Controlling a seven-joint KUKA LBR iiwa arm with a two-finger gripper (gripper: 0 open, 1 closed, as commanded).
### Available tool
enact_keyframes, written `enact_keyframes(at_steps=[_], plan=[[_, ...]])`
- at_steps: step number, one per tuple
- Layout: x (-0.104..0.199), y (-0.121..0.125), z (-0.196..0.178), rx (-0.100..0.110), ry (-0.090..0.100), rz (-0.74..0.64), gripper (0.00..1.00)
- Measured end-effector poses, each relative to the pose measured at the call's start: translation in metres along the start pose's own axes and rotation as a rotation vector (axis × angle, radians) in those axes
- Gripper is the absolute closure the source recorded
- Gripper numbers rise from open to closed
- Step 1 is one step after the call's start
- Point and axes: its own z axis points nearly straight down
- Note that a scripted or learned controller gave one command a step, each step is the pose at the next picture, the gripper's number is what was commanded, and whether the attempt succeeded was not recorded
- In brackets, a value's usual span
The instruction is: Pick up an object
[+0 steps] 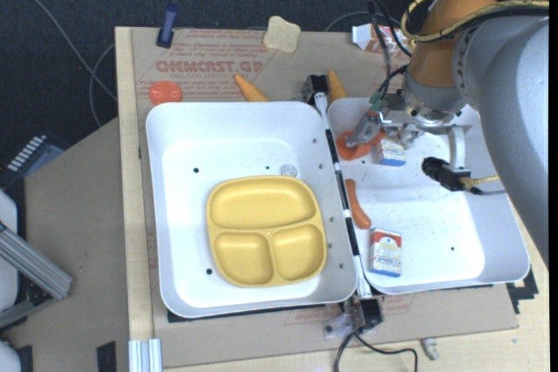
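Two bins sit on my desk, and my pincer [384, 133] hangs low in the right bin [453, 261]; I cannot tell its state. Right under it lies a small box [391, 153], likely light and stiff, so I would pinch its flat sides.

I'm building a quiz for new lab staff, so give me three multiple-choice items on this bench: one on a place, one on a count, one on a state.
1. Where does the yellow plate lie?
A. left bin
B. right bin
C. on the cardboard

2. How many compartments does the plate have?
A. two
B. three
C. five

3. How does the small carton in the right bin stand to the gripper?
A. held between its fingers
B. apart, near the bin's front edge
C. stacked on the plate

Answers: 1 A, it sits inside the left bin. 2 B, one wide section above two smaller ones. 3 B, the carton lies alone while the gripper is at the bin's far end.
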Motion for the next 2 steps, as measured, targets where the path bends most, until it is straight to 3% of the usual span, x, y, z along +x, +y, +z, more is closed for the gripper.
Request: enact_keyframes(at_steps=[1, 2], plan=[[0.000, 0.000, -0.010, 0.002, -0.001, 0.000, 1.00], [0.004, -0.067, -0.004, -0.023, 0.005, -0.002, 1.00]])
